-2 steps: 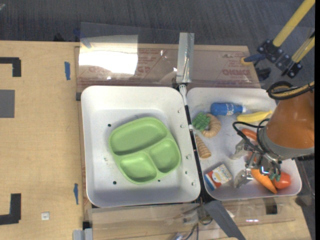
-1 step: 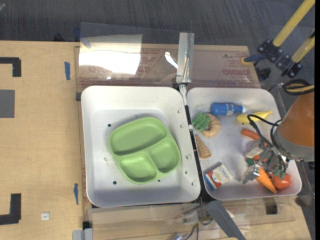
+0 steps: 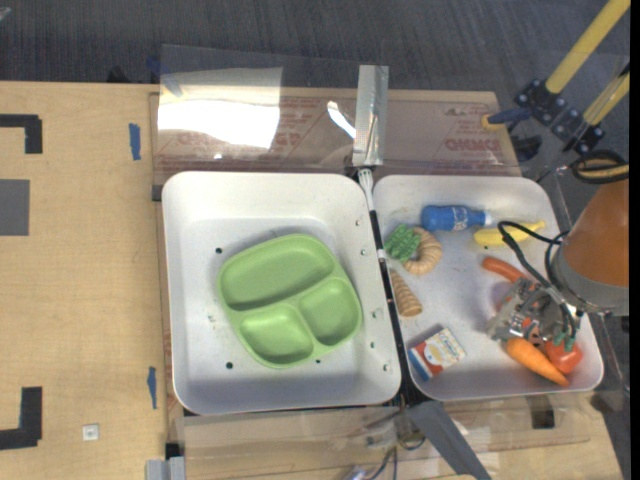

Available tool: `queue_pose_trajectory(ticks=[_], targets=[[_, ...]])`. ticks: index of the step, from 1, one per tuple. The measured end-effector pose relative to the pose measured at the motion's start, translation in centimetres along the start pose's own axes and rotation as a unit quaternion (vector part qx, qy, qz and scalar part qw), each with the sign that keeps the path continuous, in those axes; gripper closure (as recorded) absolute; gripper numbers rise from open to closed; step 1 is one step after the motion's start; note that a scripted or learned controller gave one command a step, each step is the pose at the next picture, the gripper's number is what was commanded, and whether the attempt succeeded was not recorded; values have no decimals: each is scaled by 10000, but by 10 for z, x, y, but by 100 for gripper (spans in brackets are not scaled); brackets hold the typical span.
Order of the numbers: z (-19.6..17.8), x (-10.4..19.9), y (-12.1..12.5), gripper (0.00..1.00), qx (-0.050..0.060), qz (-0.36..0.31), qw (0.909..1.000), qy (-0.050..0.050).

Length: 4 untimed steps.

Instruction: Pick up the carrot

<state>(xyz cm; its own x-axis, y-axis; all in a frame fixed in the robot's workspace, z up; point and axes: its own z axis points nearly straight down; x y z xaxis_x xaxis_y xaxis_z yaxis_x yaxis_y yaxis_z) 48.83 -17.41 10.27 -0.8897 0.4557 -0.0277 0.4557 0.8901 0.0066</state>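
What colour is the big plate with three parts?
The plate is light green, seen in the camera view.

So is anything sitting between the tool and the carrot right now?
Nothing visible. The tool is low in the right bin, right over the carrot at the near right corner. A red toy lies against the carrot's right side, crowding the grasp.

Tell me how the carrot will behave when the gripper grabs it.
The carrot looks like a smooth, tapered plastic toy, so probably stiff and light, and may slip from the gripper. It lies against a red item near the bin corner, so it could wedge.
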Motion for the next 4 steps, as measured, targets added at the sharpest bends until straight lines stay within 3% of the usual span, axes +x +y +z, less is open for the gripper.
queue_pose_trajectory(ticks=[1, 2, 3, 4], targets=[[-37, 39, 60, 100, 22, 340, 9993, 122], [-36, 39, 58, 0, 34, 357, 9993, 132], [12, 28, 44, 0, -4, -1748, 9846, 86], [13, 1, -8, 0, 7, -1618, 9868, 59]])
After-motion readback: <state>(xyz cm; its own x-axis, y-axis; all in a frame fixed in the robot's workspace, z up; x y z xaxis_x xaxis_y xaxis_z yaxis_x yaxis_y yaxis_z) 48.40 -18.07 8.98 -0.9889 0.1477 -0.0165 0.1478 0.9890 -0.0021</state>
